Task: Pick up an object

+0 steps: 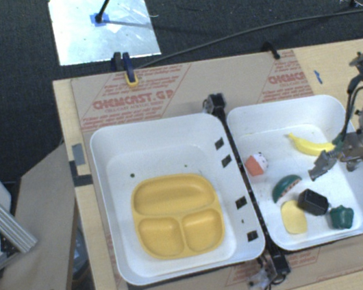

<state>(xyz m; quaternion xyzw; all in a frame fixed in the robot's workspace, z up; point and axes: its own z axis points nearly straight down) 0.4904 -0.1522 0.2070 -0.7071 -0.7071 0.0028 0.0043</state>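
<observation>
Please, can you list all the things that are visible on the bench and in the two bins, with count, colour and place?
bins: 2, white, side by side on the bench
divided tray: 1, yellow, left bin
banana: 1, yellow, right bin, far side
small ball-like toy: 1, orange and white, right bin, near divider
half-round piece: 1, green, right bin, middle
black block: 1, black, right bin
pale yellow piece: 1, right bin, near edge
green pepper-like toy: 1, green, right bin, near corner
clamp: 1, blue and yellow, far bench edge
hand: 1, grey, over right bin
</observation>
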